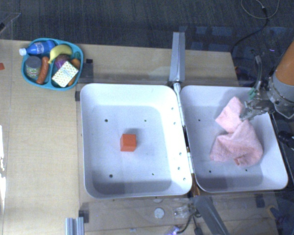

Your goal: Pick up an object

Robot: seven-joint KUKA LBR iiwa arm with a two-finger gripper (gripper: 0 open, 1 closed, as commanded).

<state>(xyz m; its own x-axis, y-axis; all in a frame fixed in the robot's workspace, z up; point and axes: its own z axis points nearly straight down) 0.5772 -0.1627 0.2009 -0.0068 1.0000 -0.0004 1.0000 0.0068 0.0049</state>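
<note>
Overhead slanted view of a table (39,155) bearing two shallow white bins side by side. The left bin (95,131) contains a single orange cube (129,142), lying left of the bin's centre and well apart from every wall. The right bin (206,175) contains a crumpled pink cloth (235,138), lying in the bin's right half, its upper fold rising toward the far right corner. The arm (289,77), grey with an orange band, enters from the right edge, above the right bin's far right corner. Its gripper (250,109) sits at the cloth's upper right edge, touching or just over the fabric; whether the fingers are apart or closed, and whether any cloth lies between them, cannot be told at this resolution. A grey divider post (177,58) stands behind the seam between the bins. On the table at upper left, well apart from both bins, rests a blue tray (25,75) holding toy foods, among them a banana (61,51) and a bottle (39,48). A small red square (0,66) lies near the left edge. A black cable (257,6) loops on the dark floor at upper right.
</note>
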